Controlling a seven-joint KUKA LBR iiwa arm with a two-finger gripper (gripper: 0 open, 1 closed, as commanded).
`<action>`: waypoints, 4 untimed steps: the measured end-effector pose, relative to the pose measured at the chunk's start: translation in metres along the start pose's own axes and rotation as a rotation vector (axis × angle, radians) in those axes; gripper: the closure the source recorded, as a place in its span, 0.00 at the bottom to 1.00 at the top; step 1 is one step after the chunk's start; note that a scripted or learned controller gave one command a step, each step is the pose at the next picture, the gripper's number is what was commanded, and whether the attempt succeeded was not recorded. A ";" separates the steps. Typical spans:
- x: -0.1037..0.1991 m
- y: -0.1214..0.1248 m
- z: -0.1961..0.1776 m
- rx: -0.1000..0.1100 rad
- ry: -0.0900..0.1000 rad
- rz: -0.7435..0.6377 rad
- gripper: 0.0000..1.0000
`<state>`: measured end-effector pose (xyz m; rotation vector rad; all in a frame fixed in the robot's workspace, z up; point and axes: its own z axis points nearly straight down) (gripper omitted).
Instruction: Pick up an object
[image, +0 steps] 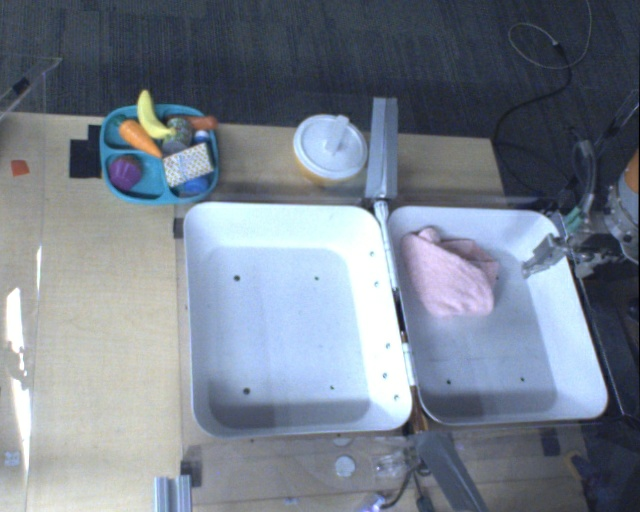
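A crumpled pink cloth (452, 273) lies in the upper left part of the right bin (560, 395), close to the wall it shares with the left bin. My gripper (562, 252) hangs over the right bin's upper right rim, well to the right of the cloth and apart from it. Nothing shows in its grasp. The arm behind it runs off the right edge of the view.
The left bin (290, 320) sits beside the right one. Behind the bins stand a blue divided tray (112, 187) of toy foods, a white-lidded yellow container (330, 148) and a grey metal post (382, 150). Cables loop at the upper right.
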<state>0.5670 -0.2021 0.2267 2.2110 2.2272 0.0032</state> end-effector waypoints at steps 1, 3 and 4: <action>0.085 0.037 0.128 -0.012 -0.002 -0.250 0.00; 0.104 0.046 0.120 -0.025 -0.005 -0.402 1.00; 0.156 0.104 0.042 -0.002 0.000 -0.307 1.00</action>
